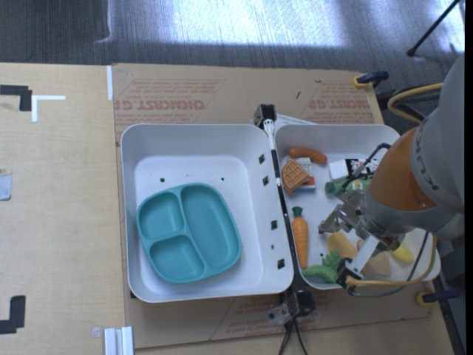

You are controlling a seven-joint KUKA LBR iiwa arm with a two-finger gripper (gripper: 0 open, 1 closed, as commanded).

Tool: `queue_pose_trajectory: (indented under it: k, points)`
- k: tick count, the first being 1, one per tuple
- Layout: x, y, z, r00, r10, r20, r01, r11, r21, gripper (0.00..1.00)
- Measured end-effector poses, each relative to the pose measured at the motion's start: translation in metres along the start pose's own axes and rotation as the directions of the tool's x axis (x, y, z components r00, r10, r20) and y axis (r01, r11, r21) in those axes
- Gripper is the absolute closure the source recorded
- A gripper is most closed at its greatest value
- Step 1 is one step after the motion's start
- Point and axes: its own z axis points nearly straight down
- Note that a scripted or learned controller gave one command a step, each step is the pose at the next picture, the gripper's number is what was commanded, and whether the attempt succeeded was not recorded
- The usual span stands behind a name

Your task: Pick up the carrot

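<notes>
Right, the carrot (299,235) lies lengthwise against the left wall of the right bin (334,130), green top pointing up-frame, untouched. Just right of it the gripper (338,223) hangs low over the jumble of toy food (whether it is wide or narrow, I cannot tell). Above the carrot sits a waffle (295,174), then a sausage (307,154). Left bin (192,135): a teal divided plate (189,232).
</notes>
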Motion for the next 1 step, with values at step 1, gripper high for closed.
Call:
queue_pose_trajectory:
  k: [1]
  points:
    - [-0.0001, 0.0007, -0.008, 1.0, 0.003, 0.001, -0.003, 1.0, 0.003, 1.0]
